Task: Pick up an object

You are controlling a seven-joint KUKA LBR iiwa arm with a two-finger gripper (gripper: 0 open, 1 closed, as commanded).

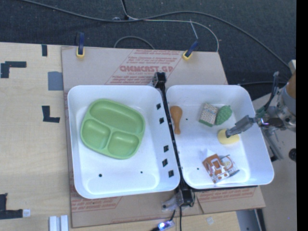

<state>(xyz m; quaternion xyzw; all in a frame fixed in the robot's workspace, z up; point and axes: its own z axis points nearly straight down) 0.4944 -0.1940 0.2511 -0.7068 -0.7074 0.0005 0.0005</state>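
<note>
The right bin [240, 174] holds several objects. A brown drumstick-shaped toy [176, 117] lies near its left wall. A speckled tan block [208, 114] and a green lumpy piece [224, 113] sit side by side at the upper middle. A yellow piece [226, 138] lies at the right, and an orange-and-white packet [219, 167] rests near the front. My gripper [236, 128] reaches in from the right at a slant, its tip just above the yellow piece and partly covering its top. I see nothing lifted off the bin floor.
The left bin [120, 179] bears a green divided plate [112, 128]. A black divider [168, 138] runs between the bins. Both bins sit on a cardboard sheet [139, 69] clamped at the back. Cables cross the dark floor behind.
</note>
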